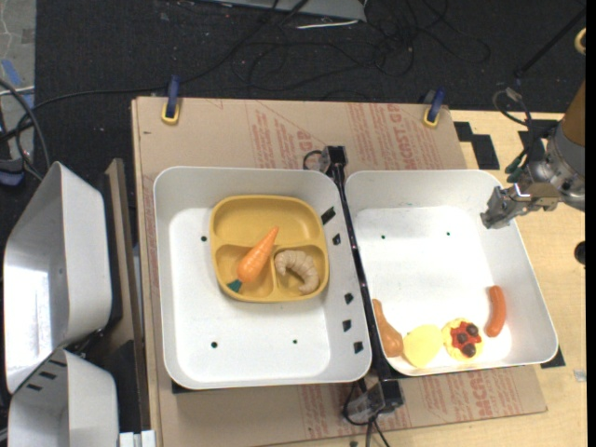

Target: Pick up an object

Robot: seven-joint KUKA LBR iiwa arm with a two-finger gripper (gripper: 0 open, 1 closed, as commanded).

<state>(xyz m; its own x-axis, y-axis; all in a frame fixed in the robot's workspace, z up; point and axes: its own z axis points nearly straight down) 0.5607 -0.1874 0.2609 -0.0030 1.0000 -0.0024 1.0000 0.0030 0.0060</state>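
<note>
A cardboard-topped bench (279,138) carries 2 white bins; the right bin (438,250) holds a sausage (495,311) by its right wall, its long axis nearly along that wall. The gripper (494,209) hovers at the bin's upper right edge, holding nothing visible, so the sausage lies almost straight toward the near rim from it.

Arm (573,147) cut by right edge

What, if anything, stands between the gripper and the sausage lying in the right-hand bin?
Nothing visible does. The gripper sits at the right bin's upper right edge, and the sausage lies below it near the right wall, with bare white floor between them. The other toy foods lie further left.
</note>
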